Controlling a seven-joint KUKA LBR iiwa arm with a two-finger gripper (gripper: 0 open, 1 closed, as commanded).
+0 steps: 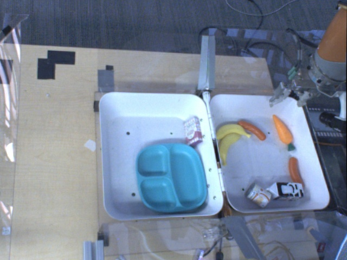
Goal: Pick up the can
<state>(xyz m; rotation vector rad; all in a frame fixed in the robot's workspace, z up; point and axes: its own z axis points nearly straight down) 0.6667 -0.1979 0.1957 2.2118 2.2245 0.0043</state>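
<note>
Where blurred, can [259,194] label illegible

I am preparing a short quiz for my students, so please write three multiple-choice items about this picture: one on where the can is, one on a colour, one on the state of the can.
1. Where does the can lie?
A. In the left bin, beside the tray
B. In the right bin, beside the banana
C. On the bench outside the bins

2. What colour is the divided tray?
A. Red
B. Light blue
C. Yellow

3. Where is the gripper relative to the can?
A. Clamped on it
B. Far from it, over the right bin's far rim
C. Resting on the tray

Answers: 1 A, it lies against the left bin's right wall. 2 B, plainly blue. 3 B, the can lies untouched.
</note>
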